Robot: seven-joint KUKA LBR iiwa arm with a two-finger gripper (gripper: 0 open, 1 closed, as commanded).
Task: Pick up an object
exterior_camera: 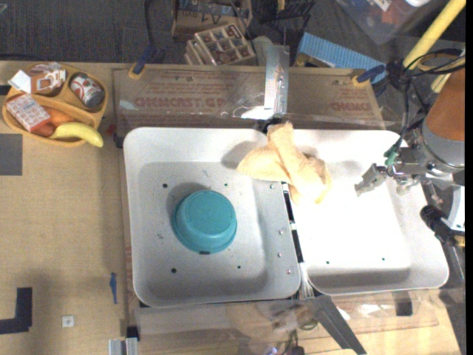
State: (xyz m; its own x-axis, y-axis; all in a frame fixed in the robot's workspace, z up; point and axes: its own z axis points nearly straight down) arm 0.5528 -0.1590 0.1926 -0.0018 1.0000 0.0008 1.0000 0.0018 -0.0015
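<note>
Left bin [140, 220]: shallow, white, rounded corners; sits on the worktop [59, 228] just beside the right bin, the two inner rims touching down the middle.
Right bin [369, 265]: shallow, white, same make; most of its floor is bare.
Teal bowl [205, 220]: round, turned upside down, base uppermost; rests on the floor of the left bin, a little left of centre, well apart from the cloth.
Yellow cloth [284, 165]: pale yellow, crumpled and folded on itself; lies draped across the shared rims at the far end of the bins, part in the left bin, part in the right, its lower tip hanging into the right bin.
Arm [443, 135]: grey with an orange band, enters from the right edge of the view, over the right side of the right bin.
Claw [367, 180]: small metal tip pointing left, over the upper half of the right bin; near the cloth's right end but apart from it, with white bin floor between them. Nothing is seen between its fingers; whether they stand wide or narrow cannot be told at this size.
Tray [37, 124]: orange, on the worktop's far left corner, well away from both bins; carries a banana [77, 132], a small box and two round containers.
Cardboard sheet [199, 95]: brown, printed lettering, lies flat behind both bins.
Clutter beyond the worktop: boxes, cables and a blue pad [325, 50], on the dark floor.
</note>
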